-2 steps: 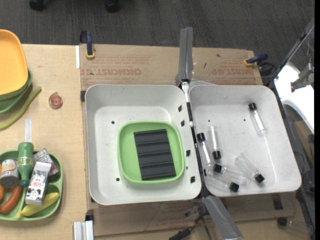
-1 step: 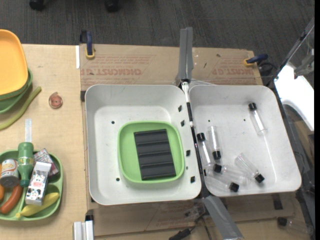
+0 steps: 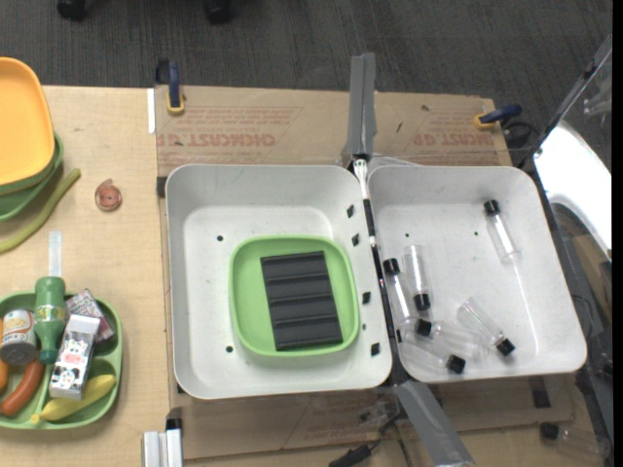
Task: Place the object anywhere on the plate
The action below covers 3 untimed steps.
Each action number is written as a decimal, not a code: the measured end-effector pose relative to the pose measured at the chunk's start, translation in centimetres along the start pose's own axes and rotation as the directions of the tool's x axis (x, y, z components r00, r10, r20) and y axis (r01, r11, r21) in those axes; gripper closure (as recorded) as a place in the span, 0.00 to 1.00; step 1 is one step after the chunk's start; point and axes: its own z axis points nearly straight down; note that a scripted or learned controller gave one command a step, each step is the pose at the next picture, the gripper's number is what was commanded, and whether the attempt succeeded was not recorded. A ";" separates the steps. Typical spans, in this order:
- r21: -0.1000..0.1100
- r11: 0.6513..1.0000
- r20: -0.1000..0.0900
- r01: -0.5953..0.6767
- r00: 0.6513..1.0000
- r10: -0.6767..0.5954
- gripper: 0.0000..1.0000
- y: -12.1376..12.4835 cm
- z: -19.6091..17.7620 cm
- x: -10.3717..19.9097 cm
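While black object [image 3: 304,300] rests on green plate [image 3: 249,300], vials [image 3: 419,278] apart

One fixed camera looks down at a slant, from fairly high, on the left bin [image 3: 185,261] and its right-hand neighbour.

Bench [image 3: 107,251] carries 2 white bins: left bin [image 3: 195,212], right bin [image 3: 545,261], side by side. Cardboard sheet [image 3: 253,129] under them. Green food tray [image 3: 107,397] near left.
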 end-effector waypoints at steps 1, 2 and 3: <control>0.000 0.997 0.000 0.074 0.997 -0.074 0.00 2.4 0.1 0.6; -0.001 1.000 -0.001 -0.025 1.000 0.025 0.00 2.5 0.1 0.5; 0.002 1.000 0.000 -0.008 1.000 0.008 0.00 2.2 0.1 0.7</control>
